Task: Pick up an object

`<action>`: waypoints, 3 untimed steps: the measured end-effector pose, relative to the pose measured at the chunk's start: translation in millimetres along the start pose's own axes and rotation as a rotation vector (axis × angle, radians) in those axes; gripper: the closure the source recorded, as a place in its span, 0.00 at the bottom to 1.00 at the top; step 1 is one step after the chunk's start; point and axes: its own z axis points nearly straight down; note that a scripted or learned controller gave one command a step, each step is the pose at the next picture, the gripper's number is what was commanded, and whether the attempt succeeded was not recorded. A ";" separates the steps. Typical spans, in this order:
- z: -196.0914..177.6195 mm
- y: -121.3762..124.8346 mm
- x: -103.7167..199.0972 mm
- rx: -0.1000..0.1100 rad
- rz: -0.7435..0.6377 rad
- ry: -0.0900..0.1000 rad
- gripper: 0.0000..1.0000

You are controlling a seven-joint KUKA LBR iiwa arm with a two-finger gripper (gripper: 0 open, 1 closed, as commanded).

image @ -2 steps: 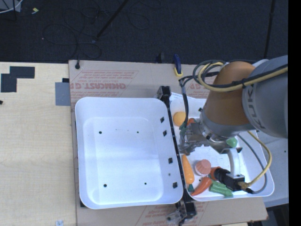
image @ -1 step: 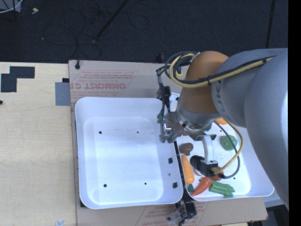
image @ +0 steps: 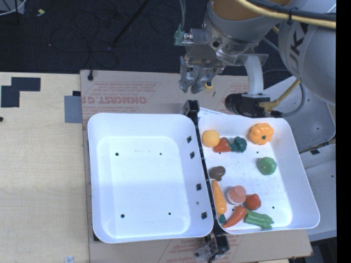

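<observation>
Two white bins sit side by side on the worktop [image: 38, 163], their inner rims touching along a black clip strip. The left bin [image: 101, 147] holds no objects. The right bin [image: 299, 190] holds a scatter of toy food. Near its back edge lie a yellow ball [image: 210, 138], just beside a small red piece [image: 222, 145] and a dark green piece [image: 239, 144], which touch each other. An orange pumpkin [image: 261, 133] sits further right, and a green ball [image: 267, 166] lies apart, toward the right wall. A brown mushroom [image: 216, 172] rests near the divider, with a carrot [image: 219, 197] along the divider in front of it. At the front cluster a pink disc [image: 237, 194], a red tomato [image: 252, 202], a red chilli [image: 236, 217] and a green pod [image: 258, 219], close together.

The pincer [image: 195, 83] hangs above the cardboard sheet [image: 131, 95] behind the bins, well clear of the food; whether its fingers are spread or closed cannot be told, and nothing is seen in it.

Red print on the cardboard is upside down and reads roughly "CHEMCAST".
</observation>
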 end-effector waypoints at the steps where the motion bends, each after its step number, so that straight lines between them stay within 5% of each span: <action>1: -18.7 -22.5 -18.0 0.017 0.005 -0.005 1.00; 3: -26.7 -71.7 -79.3 0.019 0.008 -0.006 1.00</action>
